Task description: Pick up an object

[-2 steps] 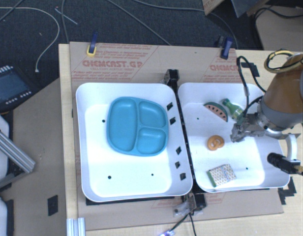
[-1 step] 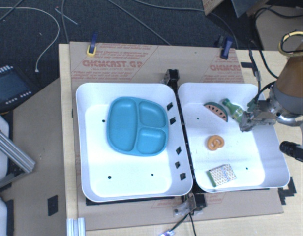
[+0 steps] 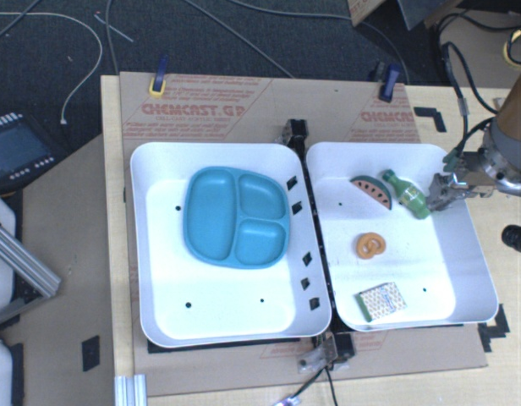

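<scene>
- My gripper (image 3: 442, 189) sits at the right bin's (image 3: 463, 260) far right rim beside the green bottle (image 3: 407, 193), likely lining up on it; I can't tell its grip state.
- That bin also holds a watermelon slice (image 3: 370, 190), pretzel (image 3: 370, 245) and patterned packet (image 3: 381, 300).
- The left bin (image 3: 159, 227) holds a blue divided plate (image 3: 237, 218).

- My one camera is fixed above the bench (image 3: 244, 100), tilted down at a slant.
- It frames both white bins, left bin (image 3: 159, 294) and right bin (image 3: 463, 269), whole.
- Arm (image 3: 510, 134) enters at my right edge.
</scene>
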Tool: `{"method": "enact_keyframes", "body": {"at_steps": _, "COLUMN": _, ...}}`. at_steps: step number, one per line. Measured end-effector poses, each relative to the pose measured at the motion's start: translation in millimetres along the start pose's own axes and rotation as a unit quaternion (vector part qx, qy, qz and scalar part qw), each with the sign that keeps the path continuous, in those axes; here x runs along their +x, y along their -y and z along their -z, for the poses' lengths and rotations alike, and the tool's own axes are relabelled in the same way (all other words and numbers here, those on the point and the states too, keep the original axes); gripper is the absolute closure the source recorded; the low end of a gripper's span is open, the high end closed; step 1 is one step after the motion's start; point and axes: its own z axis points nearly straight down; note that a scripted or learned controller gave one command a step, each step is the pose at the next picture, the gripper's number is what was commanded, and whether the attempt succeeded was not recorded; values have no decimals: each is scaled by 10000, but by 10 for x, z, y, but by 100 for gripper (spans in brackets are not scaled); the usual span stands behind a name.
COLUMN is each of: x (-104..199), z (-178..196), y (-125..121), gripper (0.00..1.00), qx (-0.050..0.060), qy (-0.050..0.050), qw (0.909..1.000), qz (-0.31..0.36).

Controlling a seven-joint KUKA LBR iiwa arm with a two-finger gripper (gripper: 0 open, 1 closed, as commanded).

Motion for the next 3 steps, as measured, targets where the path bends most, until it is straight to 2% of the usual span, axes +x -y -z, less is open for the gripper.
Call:
{"method": "enact_keyframes", "body": {"at_steps": 1, "x": 551, "z": -72, "y": -49, "gripper": 100, "qx": 44, "qy": -23, "qw": 10000, "qz": 16}}
{"method": "enact_keyframes", "body": {"at_steps": 2, "x": 1064, "z": 16, "y": 9, "gripper": 100, "qx": 43, "qy": -26, "qw": 10000, "qz": 21}}
{"method": "enact_keyframes", "body": {"at_steps": 3, "x": 1534, "z": -104, "y": 80, "gripper": 100, "qx": 56, "qy": -25, "qw": 10000, "qz": 16}}
